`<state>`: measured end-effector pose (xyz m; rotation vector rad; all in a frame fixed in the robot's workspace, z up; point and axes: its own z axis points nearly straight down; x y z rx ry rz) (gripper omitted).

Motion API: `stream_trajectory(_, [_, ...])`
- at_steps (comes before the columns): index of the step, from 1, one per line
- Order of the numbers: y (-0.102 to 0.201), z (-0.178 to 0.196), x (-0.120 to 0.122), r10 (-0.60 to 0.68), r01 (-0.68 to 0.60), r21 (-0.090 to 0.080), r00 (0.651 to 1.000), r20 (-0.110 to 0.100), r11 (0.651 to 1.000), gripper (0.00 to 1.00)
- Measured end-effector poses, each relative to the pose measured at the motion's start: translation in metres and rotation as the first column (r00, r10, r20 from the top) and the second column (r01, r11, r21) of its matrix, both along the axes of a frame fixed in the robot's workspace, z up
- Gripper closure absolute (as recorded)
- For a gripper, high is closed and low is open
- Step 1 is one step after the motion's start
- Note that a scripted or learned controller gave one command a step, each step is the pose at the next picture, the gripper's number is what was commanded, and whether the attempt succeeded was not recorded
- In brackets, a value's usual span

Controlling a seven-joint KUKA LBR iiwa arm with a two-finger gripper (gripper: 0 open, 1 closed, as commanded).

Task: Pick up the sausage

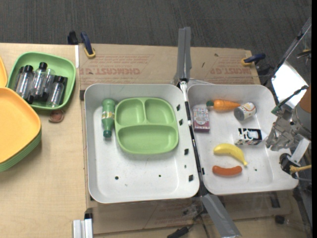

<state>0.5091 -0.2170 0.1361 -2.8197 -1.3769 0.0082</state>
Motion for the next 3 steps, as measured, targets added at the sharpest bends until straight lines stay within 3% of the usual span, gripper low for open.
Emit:
stream_trajectory(1, [0.012, 0.032, 0.077, -0.213, 0.213, -0.003, 0.977, 0.002, 0.977, 1.00])
stream_trajectory(2, [0.011, -0.001, 0.045, -0.480, 0.480, -0.003, 0.877, 0.001, 0.877, 1.00])
stream_trajectory(3, [-0.003, -0.046, 0.006, -0.328, 0.328, 0.003, 0.945, -0.003, 0.945, 1.00])
